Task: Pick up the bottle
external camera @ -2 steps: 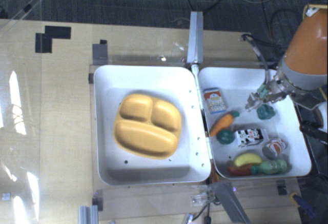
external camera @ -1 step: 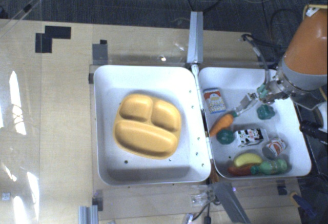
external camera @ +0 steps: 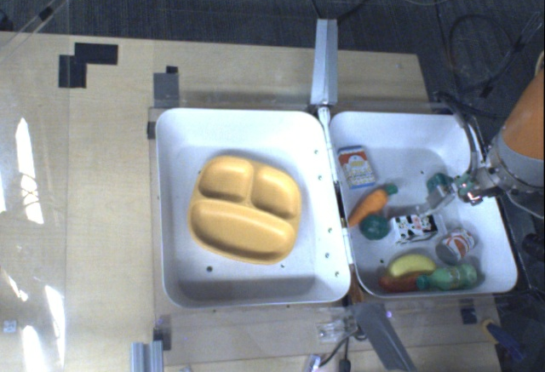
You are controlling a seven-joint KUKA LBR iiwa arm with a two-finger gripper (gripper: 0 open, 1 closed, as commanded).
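Arm [external camera: 521, 130] reaches into the right bin [external camera: 407, 134]; the bottle [external camera: 453, 277] lies at the bin's near edge.

The gripper [external camera: 438, 197] is low over the middle of the right bin, above a small black-and-white card [external camera: 415, 227]; if it is released or clenched I cannot tell, and nothing is seen in its grasp. The green bottle lies on its side in the near right corner, touching a banana [external camera: 411, 264] and a red item [external camera: 397, 283], apart from the gripper. Just above the bottle sits a round grey and red thing [external camera: 456, 246]. A carrot [external camera: 370, 205] and a dark green ball [external camera: 375, 227] are left of the card, and a small box [external camera: 356, 168] is near the far left corner. The left bin [external camera: 174, 217] holds a yellow tray [external camera: 245, 207] with three compartments.
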